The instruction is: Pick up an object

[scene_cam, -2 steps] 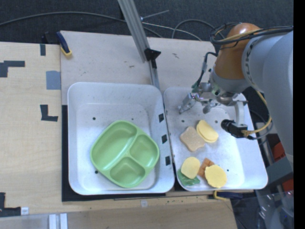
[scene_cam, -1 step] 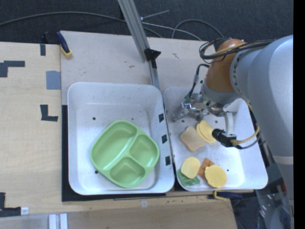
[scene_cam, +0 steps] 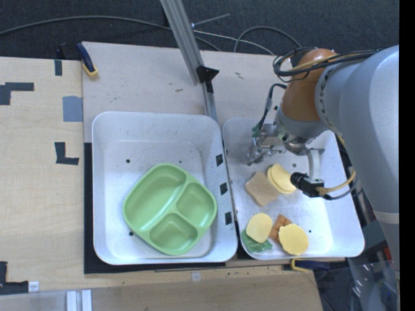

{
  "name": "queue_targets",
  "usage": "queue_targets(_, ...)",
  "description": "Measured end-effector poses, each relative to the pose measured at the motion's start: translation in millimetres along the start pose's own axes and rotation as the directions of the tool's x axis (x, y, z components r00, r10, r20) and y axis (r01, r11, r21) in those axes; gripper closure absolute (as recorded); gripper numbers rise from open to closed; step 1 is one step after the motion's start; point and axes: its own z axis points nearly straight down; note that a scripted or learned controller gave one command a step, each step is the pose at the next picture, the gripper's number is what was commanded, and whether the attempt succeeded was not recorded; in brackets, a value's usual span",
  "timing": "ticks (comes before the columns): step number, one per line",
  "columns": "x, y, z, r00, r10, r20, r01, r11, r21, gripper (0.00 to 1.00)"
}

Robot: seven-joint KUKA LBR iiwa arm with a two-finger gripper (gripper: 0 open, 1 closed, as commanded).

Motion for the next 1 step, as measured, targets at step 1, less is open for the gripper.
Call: queue_targets(1, -9.4, 3.6, -54.6, 1.000, 0.003, 0.001, -0.003, 1.000, -0.007, 1.00)
